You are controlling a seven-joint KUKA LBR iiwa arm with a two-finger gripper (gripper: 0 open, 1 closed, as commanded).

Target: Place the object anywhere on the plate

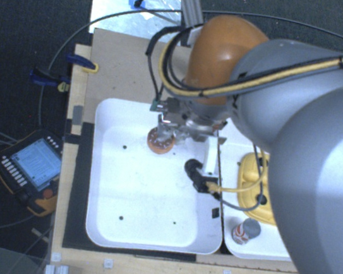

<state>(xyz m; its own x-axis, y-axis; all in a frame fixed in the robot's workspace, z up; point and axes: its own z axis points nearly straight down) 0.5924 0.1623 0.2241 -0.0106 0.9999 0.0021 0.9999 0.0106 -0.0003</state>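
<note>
A small round brown object (160, 142), ring-shaped like a doughnut, is at the far edge of the left white bin (140, 218). My gripper (167, 128) hangs directly over it, under the orange wrist band, and touches or nearly touches its top. The arm's bulk hides how the object sits against the gripper. A yellow plate (254, 189) lies in the right bin (263, 249), partly covered by the arm and a yellow cable.
A small grey and red item (245, 230) sits in the right bin's near corner, in front of the plate. The raised wall between the bins (220, 233) separates the object from the plate. A black fitting (198, 174) hangs off the arm over the left bin.
</note>
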